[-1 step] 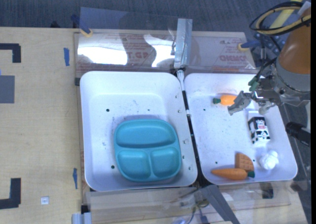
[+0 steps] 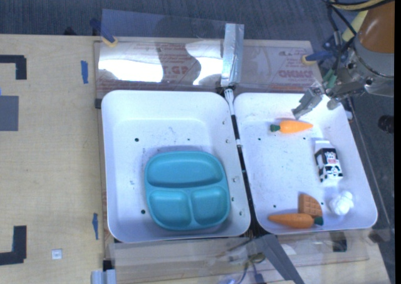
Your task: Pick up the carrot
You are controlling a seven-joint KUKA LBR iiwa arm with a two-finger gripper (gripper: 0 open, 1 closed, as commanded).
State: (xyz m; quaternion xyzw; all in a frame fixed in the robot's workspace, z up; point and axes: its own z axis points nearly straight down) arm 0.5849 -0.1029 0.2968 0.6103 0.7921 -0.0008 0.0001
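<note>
Two white bins sit side by side on the bench; a carrot (image 2: 293, 126) lies near the far wall of the right bin (image 2: 276, 170), long axis crosswise, green end leftward. Just above its right end hovers the gripper (image 2: 305, 105), nothing between its fingers; their spread cannot be judged.

The two bins (image 2: 119, 151) look like smooth white plastic; the teal tray (image 2: 185, 190) is matt plastic. The bench (image 2: 44, 170) looks like pale wood, and the carrot (image 2: 293, 127) is glossy.
</note>
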